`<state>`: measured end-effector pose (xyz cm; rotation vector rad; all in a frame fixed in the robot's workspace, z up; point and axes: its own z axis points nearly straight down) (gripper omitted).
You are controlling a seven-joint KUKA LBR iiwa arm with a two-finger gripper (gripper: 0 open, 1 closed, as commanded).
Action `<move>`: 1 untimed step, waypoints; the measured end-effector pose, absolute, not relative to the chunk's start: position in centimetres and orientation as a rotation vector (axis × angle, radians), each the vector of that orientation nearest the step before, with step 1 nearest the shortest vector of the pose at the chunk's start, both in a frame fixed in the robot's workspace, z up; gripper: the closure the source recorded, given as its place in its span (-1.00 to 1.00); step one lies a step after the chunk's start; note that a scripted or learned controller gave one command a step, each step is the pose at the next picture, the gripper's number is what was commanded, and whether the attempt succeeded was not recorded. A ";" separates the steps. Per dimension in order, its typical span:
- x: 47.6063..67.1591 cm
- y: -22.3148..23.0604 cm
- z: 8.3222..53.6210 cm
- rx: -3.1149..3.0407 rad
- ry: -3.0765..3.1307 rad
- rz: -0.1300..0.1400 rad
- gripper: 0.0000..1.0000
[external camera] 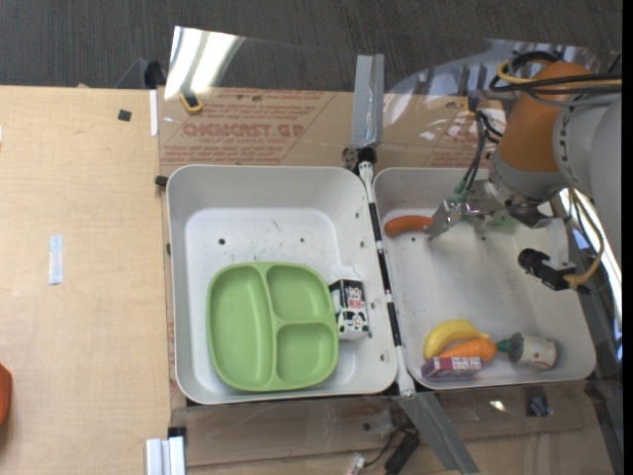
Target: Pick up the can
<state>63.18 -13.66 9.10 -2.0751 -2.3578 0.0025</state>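
A small can (453,366) with a red and purple label lies on its side at the front of the right bin (495,275), just below a banana (451,332) and a carrot (472,347). My gripper (442,220) hangs low over the back left part of that bin, far behind the can. Its tip is right beside the end of an orange sausage (405,225). Nothing shows in its grasp.
A cream cylinder with a green end (534,350) lies at the front right of the right bin. The left bin (188,265) holds a green divided plate (274,326) and a small cow-patterned carton (348,309) by its right wall. A black cable piece (544,265) hangs off the arm.
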 end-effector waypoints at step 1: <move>48.6 -13.3 9.1 -1.955 -2.456 0.002 -1.00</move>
